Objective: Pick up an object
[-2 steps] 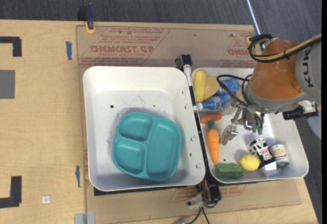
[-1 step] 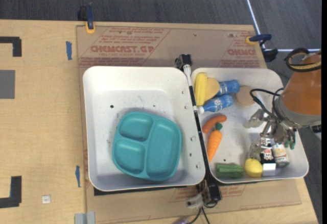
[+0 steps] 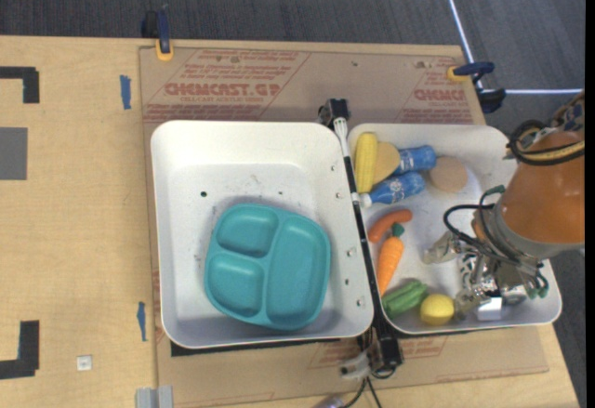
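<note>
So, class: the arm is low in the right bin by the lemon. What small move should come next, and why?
Probably shift the end effector left over the lemon before descending: it hangs beside the lemon, nothing visibly held.

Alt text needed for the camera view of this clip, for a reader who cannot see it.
A grey arm with an orange band lowers its end effector into the right shallow white bin among plastic toy foods: an orange carrot, a yellow lemon, a green pepper. The left white bin holds a teal divided plate.

Tan counter (image 3: 74,211), topped by printed cardboard sheet (image 3: 279,85) bearing two white bins (image 3: 177,211) (image 3: 483,141) side by side.
</note>
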`<state>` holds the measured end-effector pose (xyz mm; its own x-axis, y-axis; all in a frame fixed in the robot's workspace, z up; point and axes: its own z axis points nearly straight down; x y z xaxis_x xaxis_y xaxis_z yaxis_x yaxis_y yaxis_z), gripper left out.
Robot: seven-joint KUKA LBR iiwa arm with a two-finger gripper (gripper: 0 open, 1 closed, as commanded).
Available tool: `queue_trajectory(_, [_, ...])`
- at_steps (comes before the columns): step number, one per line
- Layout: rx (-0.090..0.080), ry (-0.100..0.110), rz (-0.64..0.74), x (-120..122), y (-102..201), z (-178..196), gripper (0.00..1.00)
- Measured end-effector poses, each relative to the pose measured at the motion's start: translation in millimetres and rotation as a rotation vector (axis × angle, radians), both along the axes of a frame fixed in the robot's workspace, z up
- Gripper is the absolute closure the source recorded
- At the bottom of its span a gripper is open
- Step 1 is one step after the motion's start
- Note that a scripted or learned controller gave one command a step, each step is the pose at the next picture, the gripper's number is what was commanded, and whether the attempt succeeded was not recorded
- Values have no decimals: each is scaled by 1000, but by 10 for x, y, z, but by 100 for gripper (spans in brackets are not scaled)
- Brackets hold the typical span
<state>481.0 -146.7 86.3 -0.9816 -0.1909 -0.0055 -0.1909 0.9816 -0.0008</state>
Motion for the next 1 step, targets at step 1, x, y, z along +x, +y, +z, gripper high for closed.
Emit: queue_trajectory(1, [-3, -3, 345, 69, 243, 2, 0])
